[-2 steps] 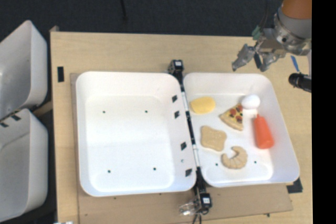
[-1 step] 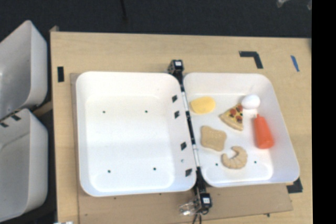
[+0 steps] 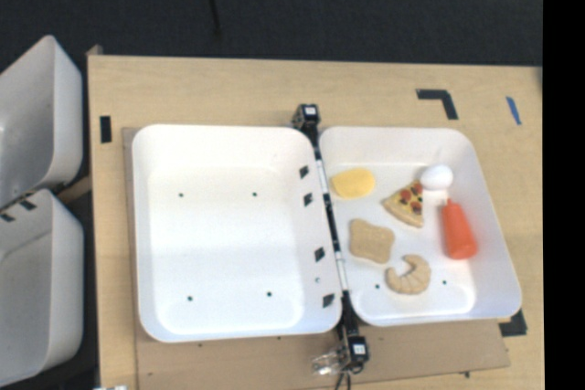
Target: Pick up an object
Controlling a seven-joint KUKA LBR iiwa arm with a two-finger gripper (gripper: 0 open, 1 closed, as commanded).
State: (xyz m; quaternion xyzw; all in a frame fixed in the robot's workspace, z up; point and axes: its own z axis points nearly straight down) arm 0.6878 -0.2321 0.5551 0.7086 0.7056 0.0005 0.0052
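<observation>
Gripper: state not determinable; cannot tell whether released or clenched.
Right bin [image 3: 475, 162]: holds five pieces, the task's candidates.
Yellow disc [image 3: 353, 183]: at 10 o'clock in the bin, near the divider.
Pizza slice [image 3: 407, 203]: centre, touching the bottle's white cap.
Bottle [image 3: 452, 216]: at 3 o'clock, lying flat.
Toast [image 3: 371, 241]: at 7 o'clock.
Croissant [image 3: 409, 275]: at 6 o'clock, just beside toast.
Risk: likely double contact or nudge where pieces crowd; bottle liable to roll.
Unclear: small fixture [image 3: 336, 361] below the bins, too blurred to identify.

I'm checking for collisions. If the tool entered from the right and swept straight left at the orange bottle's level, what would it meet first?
Probably the right bin's outer wall if it rides low; above that, the orange bottle, lying nearest that wall. Height is unclear.
</observation>
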